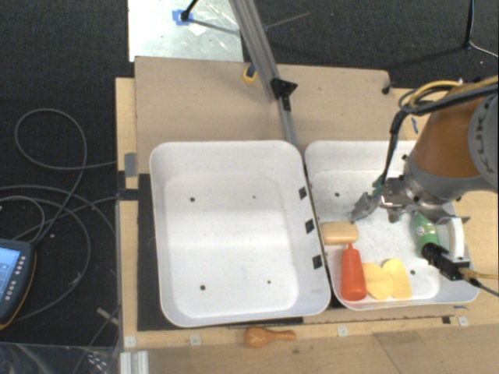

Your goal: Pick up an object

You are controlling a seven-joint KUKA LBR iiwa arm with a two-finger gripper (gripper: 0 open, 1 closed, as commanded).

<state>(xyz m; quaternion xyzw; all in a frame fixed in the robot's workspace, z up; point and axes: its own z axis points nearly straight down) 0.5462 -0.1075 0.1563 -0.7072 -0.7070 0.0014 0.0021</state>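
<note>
The right bin [343, 170] holds a tan block [340, 233] near its left wall. In front of the block, a red bottle-shaped object [352, 273] lies lengthwise. Yellow pieces [388, 279] rest at the front of this bin beside the red object. A green object [424, 229] lies by the right wall, partly under the arm. My gripper [380, 210] hangs over the middle of the right bin, just behind and to the right of the tan block. It is open, and only white bin floor shows between its fingers.
The left bin [226, 162] sits beside the right one, with black clips along the shared wall. A brown pear-shaped object [269, 335] lies on the bench in front of the bins. A slanted metal pole [261, 49] crosses above the back edge.
</note>
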